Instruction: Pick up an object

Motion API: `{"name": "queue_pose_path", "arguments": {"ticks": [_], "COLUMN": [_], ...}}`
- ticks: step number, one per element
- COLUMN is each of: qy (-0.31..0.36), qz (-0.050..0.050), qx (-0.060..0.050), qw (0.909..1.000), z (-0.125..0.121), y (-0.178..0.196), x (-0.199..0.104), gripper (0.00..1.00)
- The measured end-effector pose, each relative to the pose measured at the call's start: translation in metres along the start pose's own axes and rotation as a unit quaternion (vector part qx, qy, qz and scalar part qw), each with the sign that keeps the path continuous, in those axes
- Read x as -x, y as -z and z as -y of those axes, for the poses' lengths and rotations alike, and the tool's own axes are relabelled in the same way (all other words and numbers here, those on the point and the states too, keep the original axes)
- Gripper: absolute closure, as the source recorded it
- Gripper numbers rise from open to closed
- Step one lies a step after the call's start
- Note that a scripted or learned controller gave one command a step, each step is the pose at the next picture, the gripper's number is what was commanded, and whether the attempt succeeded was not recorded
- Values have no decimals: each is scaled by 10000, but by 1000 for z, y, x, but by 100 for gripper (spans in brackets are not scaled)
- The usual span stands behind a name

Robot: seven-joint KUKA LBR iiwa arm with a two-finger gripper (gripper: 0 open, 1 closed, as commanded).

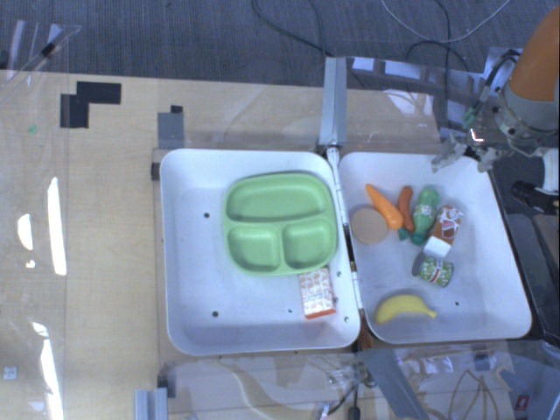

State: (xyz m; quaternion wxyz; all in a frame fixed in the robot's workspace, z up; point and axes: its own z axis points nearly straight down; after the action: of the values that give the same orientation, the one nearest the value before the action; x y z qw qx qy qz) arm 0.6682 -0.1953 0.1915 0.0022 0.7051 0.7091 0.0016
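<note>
The right bin (486,280) holds several toy foods: an orange carrot (382,206), a tan disc (368,227), a small red piece (405,199), a green bottle (424,213), a red-and-white carton (449,223), a green can (434,270) and a yellow banana (405,308). My gripper (462,157) hangs over the bin's far edge, above and behind the carton. It is open, with nothing between its fingers. The arm's orange band (535,59) shows at the upper right.
The left bin (192,269) holds a green divided plate (282,221) and a red snack box (317,293) near its front right. A metal post (333,103) stands behind the seam between the bins. Cables run across the dark floor behind.
</note>
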Motion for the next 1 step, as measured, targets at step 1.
{"name": "queue_pose_path", "arguments": {"ticks": [1], "qy": [11], "qz": [2], "qx": [14], "qw": [10000], "z": [24], "y": [-104], "x": [-46], "gripper": [0]}}
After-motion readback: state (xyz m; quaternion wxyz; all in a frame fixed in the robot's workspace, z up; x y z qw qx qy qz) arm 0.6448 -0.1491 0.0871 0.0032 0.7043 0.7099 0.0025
